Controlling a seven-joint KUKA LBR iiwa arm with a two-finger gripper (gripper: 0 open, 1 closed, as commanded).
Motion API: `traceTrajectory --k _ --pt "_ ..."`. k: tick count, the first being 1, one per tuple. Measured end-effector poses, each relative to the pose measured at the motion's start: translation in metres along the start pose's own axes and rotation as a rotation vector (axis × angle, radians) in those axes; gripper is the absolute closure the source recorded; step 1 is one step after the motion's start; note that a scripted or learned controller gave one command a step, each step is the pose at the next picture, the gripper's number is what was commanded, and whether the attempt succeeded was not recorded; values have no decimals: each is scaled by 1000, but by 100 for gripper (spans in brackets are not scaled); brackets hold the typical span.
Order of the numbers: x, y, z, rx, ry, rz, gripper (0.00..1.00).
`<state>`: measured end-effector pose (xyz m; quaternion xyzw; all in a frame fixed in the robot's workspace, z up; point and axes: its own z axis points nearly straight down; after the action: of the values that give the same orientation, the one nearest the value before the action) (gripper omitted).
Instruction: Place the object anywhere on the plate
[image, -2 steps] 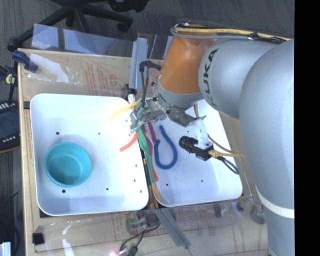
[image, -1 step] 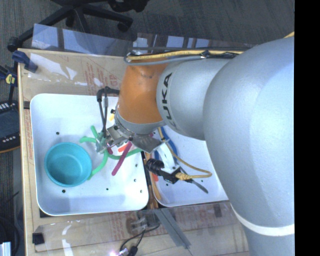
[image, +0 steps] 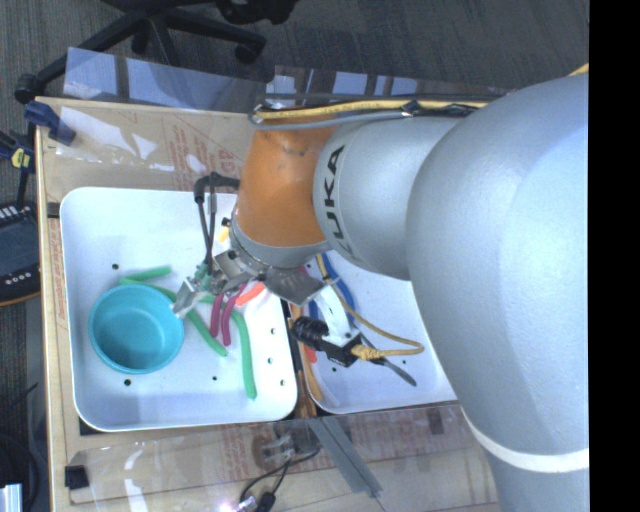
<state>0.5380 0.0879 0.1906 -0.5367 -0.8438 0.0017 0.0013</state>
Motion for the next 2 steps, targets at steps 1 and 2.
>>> traceTrajectory --k 1,2 --pt "0 1 -10 1 0 -3 100" --pt "0 1 -10 1 0 -3 0"
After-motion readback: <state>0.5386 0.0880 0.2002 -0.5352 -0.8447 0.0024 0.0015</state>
